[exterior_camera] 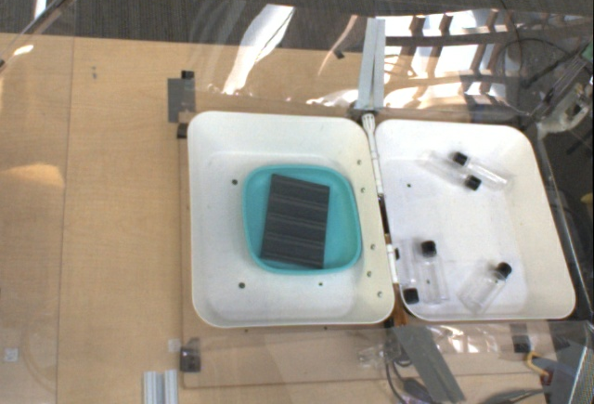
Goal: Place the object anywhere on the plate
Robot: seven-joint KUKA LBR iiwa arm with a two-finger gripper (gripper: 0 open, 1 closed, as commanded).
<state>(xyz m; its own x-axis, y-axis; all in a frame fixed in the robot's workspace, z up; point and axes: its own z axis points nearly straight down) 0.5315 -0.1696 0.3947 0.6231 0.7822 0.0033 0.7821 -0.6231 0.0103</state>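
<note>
Gripper: whether it was apart or together could not be told.
Object: a dark grey ribbed slab [296, 221] lay flat on the plate, covering most of its middle and wholly inside its rim, with its long side running from the plate's far edge to its near edge at a slight tilt.
Plate: a teal plate with rounded corners [253, 207] sat in the middle of the left bin, its rim showing all around the slab.
Left bin: the white bin [213, 281] surrounded the plate, with a bare white floor on every side of it.
Right bin: a second white bin [520, 216] stood just right of the plate's bin, the two touching along a narrow seam.
Vials: small clear vials with black caps [428, 249] lay scattered in the right bin, well apart from the plate. Two lay at the far side and two or three at the near side; the exact count was hard to make out because the clear bodies blended into the white floor.
Bench: the pale wooden bench [93, 207] stretched away left of the plate's bin, with bright glare patches beyond both bins.
</note>
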